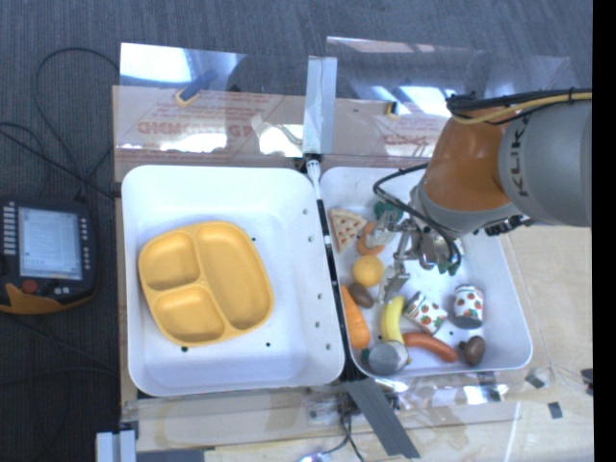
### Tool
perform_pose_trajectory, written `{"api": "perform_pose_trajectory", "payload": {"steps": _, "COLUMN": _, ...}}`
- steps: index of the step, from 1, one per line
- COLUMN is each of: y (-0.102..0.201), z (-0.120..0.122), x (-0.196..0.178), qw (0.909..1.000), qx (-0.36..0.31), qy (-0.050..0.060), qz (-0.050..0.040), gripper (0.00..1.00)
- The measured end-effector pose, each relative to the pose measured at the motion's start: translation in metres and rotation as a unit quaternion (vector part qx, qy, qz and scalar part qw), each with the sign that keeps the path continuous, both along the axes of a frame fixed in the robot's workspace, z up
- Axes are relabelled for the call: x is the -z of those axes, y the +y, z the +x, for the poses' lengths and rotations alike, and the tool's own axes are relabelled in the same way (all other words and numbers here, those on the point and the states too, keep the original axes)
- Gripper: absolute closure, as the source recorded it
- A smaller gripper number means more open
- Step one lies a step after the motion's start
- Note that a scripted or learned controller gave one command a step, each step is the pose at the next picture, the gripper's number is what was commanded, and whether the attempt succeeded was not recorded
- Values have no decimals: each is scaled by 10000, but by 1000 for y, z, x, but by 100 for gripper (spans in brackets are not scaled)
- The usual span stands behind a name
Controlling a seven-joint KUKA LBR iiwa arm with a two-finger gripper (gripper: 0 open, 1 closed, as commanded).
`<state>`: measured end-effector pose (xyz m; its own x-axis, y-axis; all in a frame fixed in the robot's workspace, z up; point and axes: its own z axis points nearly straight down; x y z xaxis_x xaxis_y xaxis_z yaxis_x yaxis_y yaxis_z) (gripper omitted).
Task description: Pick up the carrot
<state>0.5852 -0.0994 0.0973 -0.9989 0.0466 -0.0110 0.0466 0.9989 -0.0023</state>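
Here the grey arm with its orange band (467,166) reaches in from the right and hangs over the upper part of the right shallow white bin (515,301). The metal claw (402,253) sits low among the toy food; whether it is open or closed cannot be told from this slanted view, and nothing can be made out between its tips.

The orange carrot (355,323) lies along the left wall of the right bin, near the lower left corner, well below the claw and apart from it. Just beside it on the right stands a yellow banana (392,318), with a grey rounded piece (387,357) at its lower end. A yellow round fruit (367,270) rests above the carrot, and a triangular pizza slice (345,227) lies near the top left corner. Further right sit a long orange-red sausage shape (430,346) and a white, red-spotted strawberry-like piece (469,303).

The left white bin (183,191) holds a yellow three-compartment plastic tray (204,282). On the tabletop's far left lies a black control pendant (46,253).
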Motion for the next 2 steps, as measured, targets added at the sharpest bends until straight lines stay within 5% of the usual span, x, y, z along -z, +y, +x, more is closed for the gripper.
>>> {"api": "perform_pose_trajectory", "payload": {"steps": 1, "y": 0, "z": 20, "x": 3, "qw": 9904, "qx": 1377, "qy": -61, "qz": 25, "gripper": 0}}
{"api": "perform_pose_trajectory", "payload": {"steps": 2, "y": -2, "z": 23, "x": -11, "qw": 9904, "qx": 1374, "qy": -128, "qz": 6, "gripper": 100}}
